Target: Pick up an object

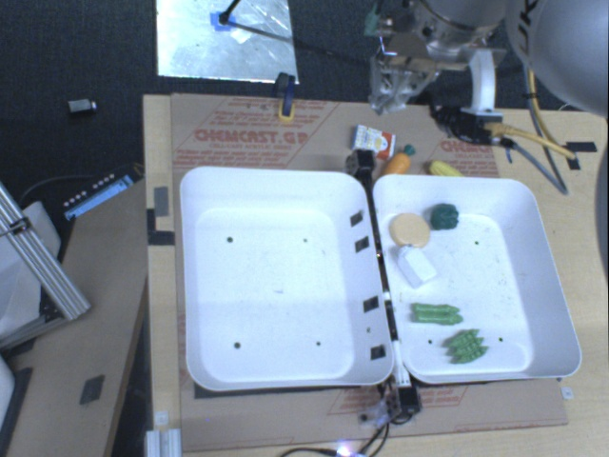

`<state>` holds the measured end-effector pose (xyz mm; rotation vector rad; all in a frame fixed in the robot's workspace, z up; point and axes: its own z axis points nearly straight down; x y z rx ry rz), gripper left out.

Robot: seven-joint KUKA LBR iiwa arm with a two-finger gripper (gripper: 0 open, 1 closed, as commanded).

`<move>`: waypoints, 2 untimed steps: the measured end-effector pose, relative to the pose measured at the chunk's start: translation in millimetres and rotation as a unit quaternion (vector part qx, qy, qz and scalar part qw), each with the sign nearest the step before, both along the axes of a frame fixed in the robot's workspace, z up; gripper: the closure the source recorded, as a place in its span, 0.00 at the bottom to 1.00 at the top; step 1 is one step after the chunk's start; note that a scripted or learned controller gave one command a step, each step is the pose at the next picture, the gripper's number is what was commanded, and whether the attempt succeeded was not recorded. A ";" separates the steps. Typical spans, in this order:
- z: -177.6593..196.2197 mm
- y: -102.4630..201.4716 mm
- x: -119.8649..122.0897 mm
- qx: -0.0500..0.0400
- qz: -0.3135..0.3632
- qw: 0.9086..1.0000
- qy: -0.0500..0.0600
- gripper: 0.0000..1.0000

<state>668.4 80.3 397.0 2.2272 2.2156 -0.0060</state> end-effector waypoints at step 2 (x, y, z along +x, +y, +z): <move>29.6 89.4 1.0 0.002 0.005 1.000 -0.004 1.00</move>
